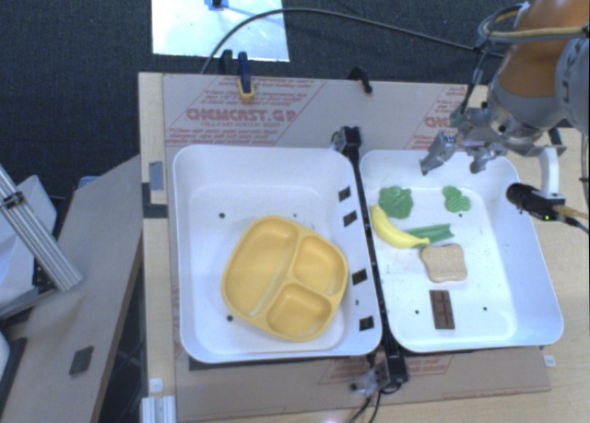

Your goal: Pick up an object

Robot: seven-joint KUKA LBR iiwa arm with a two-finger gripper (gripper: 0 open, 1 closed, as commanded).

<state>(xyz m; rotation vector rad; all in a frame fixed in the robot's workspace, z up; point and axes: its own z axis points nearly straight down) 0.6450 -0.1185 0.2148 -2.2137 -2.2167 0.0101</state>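
The right bin holds a yellow banana, two green leafy pieces, a green bean pod, a slice of toast and a brown chocolate bar. My gripper hangs above the bin's far edge, just beyond the right leafy piece, open with nothing between its fingers.
The left bin carries a yellow divided plate. A black divider strip runs between the bins. The arm comes in from the upper right. A cardboard sheet lies under both bins.
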